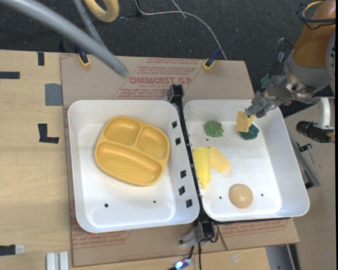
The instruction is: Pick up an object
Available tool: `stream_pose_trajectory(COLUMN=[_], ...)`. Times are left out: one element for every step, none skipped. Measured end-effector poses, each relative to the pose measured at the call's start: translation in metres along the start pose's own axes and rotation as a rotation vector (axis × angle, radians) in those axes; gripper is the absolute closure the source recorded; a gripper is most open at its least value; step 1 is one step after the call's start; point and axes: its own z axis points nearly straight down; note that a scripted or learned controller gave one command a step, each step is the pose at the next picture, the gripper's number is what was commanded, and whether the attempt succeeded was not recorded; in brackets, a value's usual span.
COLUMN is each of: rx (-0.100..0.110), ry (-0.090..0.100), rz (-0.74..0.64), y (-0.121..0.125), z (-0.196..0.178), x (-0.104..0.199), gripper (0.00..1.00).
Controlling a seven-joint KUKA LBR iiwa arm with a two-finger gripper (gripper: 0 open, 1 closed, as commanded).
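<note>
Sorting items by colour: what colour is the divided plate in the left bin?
Yellow; the plate shows plainly in the camera view.

Wooden bench (22, 151) under a cardboard sheet (158, 80). On the sheet, 2 white bins side by side, touching: left bin (84, 207), right bin (287, 184). Black tape marks (45, 133) on the bare wood at left.

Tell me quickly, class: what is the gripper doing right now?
Gripper: over the right white bin, at the small yellow block; open or shut cannot be told.
</note>
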Motion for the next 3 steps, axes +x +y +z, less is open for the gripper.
stream_pose_trajectory(rx=[0.004, 0.006, 0.003], ry=[0.001, 0.002, 0.002], rz=[-0.004, -0.004, -0.005], y=[0.0, -0.011, -0.011], z=[0.011, 0.021, 0.013], x=[0.051, 0.101, 0.159], gripper=[1.0, 1.0, 1.0])
